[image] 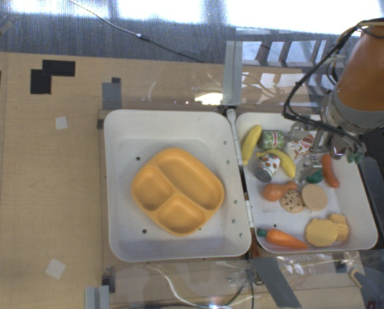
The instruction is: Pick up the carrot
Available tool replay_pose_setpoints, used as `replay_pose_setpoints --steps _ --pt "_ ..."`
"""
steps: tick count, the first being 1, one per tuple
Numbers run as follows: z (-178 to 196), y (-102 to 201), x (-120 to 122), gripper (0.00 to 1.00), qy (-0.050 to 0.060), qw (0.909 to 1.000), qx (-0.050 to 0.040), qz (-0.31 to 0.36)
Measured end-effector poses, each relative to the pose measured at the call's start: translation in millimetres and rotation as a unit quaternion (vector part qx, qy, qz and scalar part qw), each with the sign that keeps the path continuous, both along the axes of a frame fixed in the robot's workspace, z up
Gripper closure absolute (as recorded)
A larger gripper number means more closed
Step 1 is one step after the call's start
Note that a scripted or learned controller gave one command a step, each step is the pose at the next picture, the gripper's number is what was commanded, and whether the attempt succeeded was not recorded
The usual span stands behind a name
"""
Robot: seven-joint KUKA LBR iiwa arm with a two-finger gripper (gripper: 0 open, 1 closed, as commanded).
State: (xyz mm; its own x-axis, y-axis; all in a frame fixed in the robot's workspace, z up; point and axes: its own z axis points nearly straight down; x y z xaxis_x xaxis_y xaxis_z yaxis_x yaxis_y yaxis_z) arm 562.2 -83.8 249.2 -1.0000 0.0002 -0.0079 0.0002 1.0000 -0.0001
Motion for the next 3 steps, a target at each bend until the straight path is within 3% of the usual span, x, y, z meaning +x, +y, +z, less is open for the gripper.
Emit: replay_pose_setpoints --steps 1,2,3 --pt "-66 17 -74 0.0 0.003 0.9995 0.0004 0.033" --pt "-158 1 -42 0.0 -0.007 0.9979 -0.0015 0.065" --pt "-159 -6 -45 0.0 -0.004 0.9982 -0.001 -0.06"
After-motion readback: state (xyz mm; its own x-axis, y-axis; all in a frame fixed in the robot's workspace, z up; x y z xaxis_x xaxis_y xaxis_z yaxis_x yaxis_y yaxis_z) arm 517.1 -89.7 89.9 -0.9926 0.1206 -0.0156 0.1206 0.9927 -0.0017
